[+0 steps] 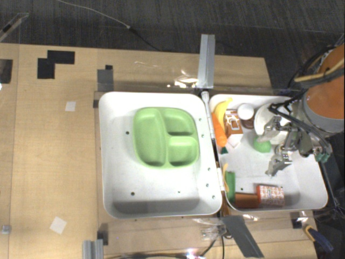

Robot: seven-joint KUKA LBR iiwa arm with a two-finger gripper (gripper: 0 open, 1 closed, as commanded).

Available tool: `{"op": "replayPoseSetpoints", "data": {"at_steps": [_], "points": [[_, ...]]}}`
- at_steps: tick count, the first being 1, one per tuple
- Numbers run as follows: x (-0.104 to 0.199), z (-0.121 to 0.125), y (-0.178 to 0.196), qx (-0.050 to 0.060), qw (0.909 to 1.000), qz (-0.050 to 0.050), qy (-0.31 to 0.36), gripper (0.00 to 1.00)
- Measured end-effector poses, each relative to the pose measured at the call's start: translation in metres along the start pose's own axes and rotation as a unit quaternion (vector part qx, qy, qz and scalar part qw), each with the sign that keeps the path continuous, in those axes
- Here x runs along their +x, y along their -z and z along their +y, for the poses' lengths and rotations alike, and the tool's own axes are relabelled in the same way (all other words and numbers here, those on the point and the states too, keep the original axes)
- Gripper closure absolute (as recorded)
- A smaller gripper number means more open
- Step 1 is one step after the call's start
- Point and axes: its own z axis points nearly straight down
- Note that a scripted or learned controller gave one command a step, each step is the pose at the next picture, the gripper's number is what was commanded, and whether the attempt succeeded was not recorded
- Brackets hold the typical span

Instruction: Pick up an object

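Nearest the camera, along the front wall of the right bin (pixel 318 201), lie 2 things end to end: a dark brown bottle-like item (pixel 245 200) lying flat and a small red-and-white printed packet (pixel 269 194), glossy and rectangular, touching it. Just behind them, against the divider, stands a thin green strip (pixel 230 181).

The gripper (pixel 276 166) hangs over the bare white floor in the middle of the right bin, its metal fingers pointing down and toward the left; nothing is visible between them, and I cannot tell whether they are spread or closed. The grey arm (pixel 322 117) with its orange band (pixel 326 96) and black cables comes in from the right and covers the bin's far right corner.

Behind the gripper sit a small round green object (pixel 262 145) and a white curved, bowl-like piece (pixel 265 120), partly hidden by the wrist. Further left are 1 white round cap (pixel 245 111), a brown-and-white box (pixel 234 127), a long orange piece (pixel 218 129) along the divider and 1 yellow banana (pixel 221 106) at the far corner.

The left bin (pixel 116 193), smooth white plastic with rounded corners, holds 1 matte green tray (pixel 164 136) with 3 compartments. Both bins rest on a pale wooden bench (pixel 48 161) with black squares (pixel 53 62); a grey metal post (pixel 206 61) stands beyond the divider.
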Motion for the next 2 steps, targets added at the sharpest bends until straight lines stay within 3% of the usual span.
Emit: {"op": "replayPoseSetpoints", "data": {"at_steps": [1,2], "points": [[-0.013,-0.038,-0.141,-0.002,0.9981,0.006,0.061,0.0],[-0.045,0.006,-0.163,-0.001,0.9869,-0.001,0.161,0.0]]}}
